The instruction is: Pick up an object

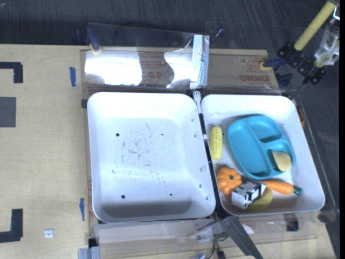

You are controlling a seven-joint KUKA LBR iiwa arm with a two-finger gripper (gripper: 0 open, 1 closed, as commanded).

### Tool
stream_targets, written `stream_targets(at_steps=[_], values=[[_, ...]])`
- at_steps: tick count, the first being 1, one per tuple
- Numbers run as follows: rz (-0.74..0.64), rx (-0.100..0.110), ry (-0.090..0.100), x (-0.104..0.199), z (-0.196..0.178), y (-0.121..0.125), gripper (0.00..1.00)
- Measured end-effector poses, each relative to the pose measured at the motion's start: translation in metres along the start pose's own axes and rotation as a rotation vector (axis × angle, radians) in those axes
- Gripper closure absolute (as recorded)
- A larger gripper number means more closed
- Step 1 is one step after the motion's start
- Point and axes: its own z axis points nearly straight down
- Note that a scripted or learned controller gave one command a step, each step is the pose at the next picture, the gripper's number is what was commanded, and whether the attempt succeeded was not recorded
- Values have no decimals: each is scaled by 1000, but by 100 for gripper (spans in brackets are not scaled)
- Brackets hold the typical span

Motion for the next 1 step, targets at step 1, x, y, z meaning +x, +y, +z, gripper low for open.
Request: stream_targets(at_steps=[1], values=[[208,0,1,2,-15,-1,100]])
